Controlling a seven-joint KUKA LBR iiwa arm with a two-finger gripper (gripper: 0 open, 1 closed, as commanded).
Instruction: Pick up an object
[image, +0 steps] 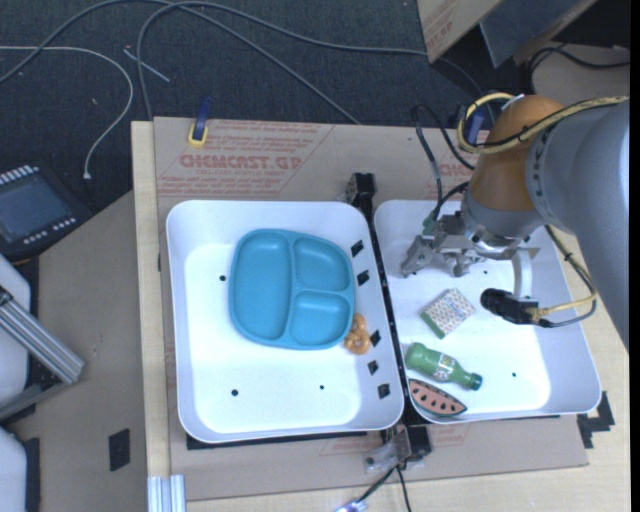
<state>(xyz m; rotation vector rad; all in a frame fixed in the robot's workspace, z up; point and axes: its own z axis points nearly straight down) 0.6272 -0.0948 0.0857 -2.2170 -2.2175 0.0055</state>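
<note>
Blue tray (290, 290), green bottle (443, 365), checkered pkt (448, 311), white bins (195, 330).

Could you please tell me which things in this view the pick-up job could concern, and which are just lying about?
Job:
gripper, over the right bin
patterned block
green bottle
watermelon slice

Lying about:
blue plate and small orange toy, in the left bin
cables on the floor
cardboard sheet under the bins
</note>
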